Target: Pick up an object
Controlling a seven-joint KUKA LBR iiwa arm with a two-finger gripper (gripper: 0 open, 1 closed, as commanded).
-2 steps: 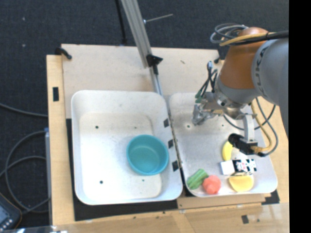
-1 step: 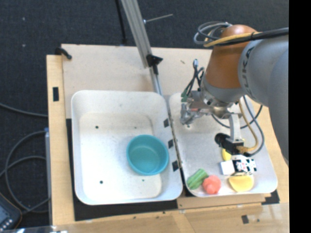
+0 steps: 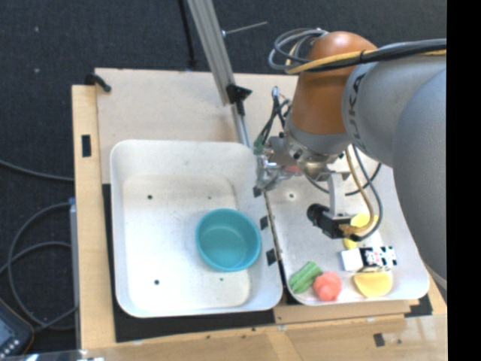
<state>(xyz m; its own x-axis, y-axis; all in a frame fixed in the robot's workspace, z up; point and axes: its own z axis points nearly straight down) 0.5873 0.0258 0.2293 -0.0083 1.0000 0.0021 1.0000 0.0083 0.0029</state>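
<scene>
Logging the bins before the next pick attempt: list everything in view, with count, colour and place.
bowl: one, teal, left bin, toward its lower right corner
green object: one, green, right bin, lower edge
round object: one, red-pink, right bin, beside the green object
yellow piece: one, yellow, right bin, right of the round object
small box: one, white with black marks, right bin, just above the yellow piece
left bin, right bin: two, white, side by side
bench: one, pale wood, under the bins
metal rail: one, silver, slanting behind the bins
arm: one, grey with orange band, from the right
gripper: one, metal, where the bins meet
</scene>
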